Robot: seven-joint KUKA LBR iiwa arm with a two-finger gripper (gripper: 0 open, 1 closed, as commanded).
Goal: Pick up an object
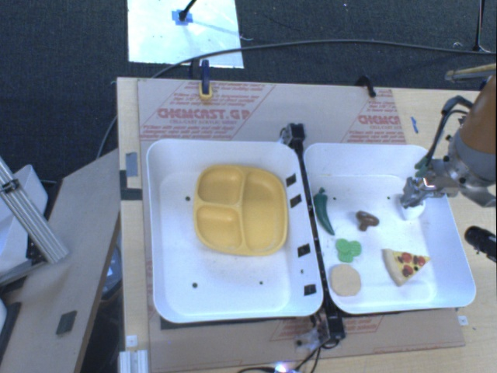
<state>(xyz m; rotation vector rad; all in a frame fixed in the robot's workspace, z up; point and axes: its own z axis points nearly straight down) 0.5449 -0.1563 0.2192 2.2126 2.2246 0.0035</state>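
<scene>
You get even, bright overhead light w/ soft, short shadows. Both white bins (233,150) run near blown-out, and the white sheet (182,22) at 12 o'clock glares. Floor stays dark. Focus is slightly soft overall — arm (477,150) at 3 o'clock blurs.

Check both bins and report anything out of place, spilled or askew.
Nothing stands out. The yellow divided plate lies flat in the left bin. In the right bin the green pepper, brown piece, green slices, tan disc and pizza slice lie apart. The gripper hovers at that bin's right side.
</scene>
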